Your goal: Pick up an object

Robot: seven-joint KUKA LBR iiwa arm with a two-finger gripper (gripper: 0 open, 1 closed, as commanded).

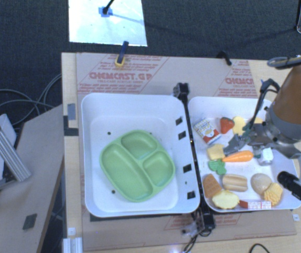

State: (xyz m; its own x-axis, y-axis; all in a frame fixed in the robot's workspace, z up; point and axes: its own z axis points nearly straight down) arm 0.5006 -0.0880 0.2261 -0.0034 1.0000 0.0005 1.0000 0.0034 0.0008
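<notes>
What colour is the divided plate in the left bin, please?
Light green; the divided plate shows clearly in the camera view, lying in the white left bin.

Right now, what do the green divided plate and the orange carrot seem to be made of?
The green divided plate looks like moulded plastic, matte: uniform colour, soft rounded compartment edges. The orange carrot is probably toy plastic or rubber, with flat, even colour; too small to tell which.
</notes>
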